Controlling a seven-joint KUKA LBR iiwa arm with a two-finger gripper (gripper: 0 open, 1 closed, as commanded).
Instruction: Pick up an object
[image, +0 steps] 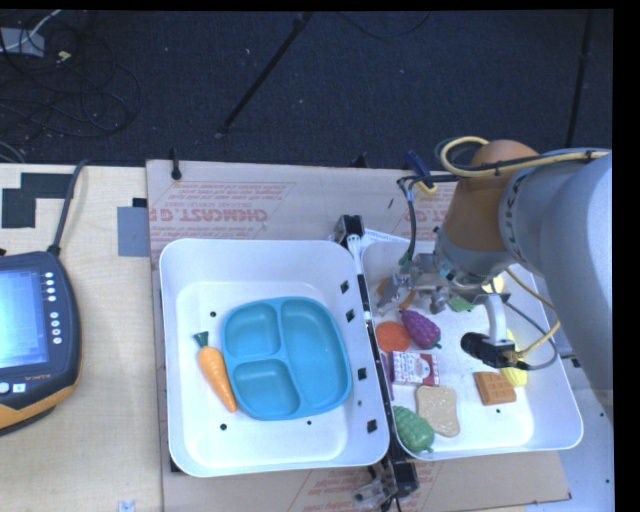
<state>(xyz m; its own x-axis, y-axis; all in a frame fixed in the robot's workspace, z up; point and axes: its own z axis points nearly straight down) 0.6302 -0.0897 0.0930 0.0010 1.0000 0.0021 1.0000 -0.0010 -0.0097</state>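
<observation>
The grey arm (560, 210), with its orange band (490, 200) above the wrist, reaches in from the right and hangs over the upper part of the right bin (560, 425). Its tool (425, 290) is low over the bin's upper left corner; whether it is released or clenched cannot be told, and nothing can be seen held in it.

Just below the tool lie a purple bunch of grapes (421, 328) and an orange-red piece (392, 335) touching it on the left. Beneath them sits a small red and white packet (412, 368), then a tan slice of bread (438, 410) and a green leafy vegetable (412, 428) near the bin's lower edge. A brown cracker (493, 387) lies to the right, beside a yellow item (514, 375).

The left bin (190, 270) holds a blue divided plate (283, 357) and a toy carrot (215, 373) lying just beside the plate's left rim. A teach pendant (30, 330) rests on the worktop (100, 400) at far left.
</observation>
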